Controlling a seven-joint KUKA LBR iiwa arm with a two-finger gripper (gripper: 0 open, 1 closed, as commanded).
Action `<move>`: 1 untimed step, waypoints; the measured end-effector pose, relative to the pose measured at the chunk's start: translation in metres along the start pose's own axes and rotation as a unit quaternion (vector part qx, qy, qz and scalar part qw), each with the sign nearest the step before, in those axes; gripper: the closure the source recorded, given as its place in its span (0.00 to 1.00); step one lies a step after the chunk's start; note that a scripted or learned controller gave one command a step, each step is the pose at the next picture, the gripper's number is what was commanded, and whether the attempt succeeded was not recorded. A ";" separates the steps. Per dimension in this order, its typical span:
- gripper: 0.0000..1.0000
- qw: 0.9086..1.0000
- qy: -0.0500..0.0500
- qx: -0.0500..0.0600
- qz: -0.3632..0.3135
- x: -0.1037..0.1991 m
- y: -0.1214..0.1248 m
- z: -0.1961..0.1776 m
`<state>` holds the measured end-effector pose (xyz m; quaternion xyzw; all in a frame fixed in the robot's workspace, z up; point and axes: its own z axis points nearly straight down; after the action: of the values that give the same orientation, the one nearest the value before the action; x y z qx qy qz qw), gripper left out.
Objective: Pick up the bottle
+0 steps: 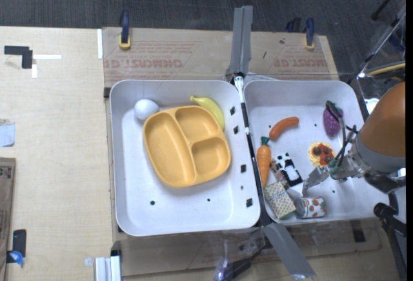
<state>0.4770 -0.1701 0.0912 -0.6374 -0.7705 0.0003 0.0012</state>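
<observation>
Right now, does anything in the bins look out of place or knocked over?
Nothing spilled or damaged. The yellow tray sits askew in the left bin, resting partly over the banana. In the right bin, the small items are piled loosely by the front wall, near the gripper.

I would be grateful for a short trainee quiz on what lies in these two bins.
1. True or false: the carrot lies on the yellow plate.
2. Which lies right beside the plate? A banana; B sausage; C can.
3. Fill in: the gripper is above the view's ___ bin.
Key: 1 false; 2 A; 3 right.
</observation>
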 end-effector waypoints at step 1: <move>0.00 0.990 0.000 0.000 0.138 0.072 0.014 0.001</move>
<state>0.4769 -0.0963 0.0908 -0.7375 -0.6753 0.0009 0.0013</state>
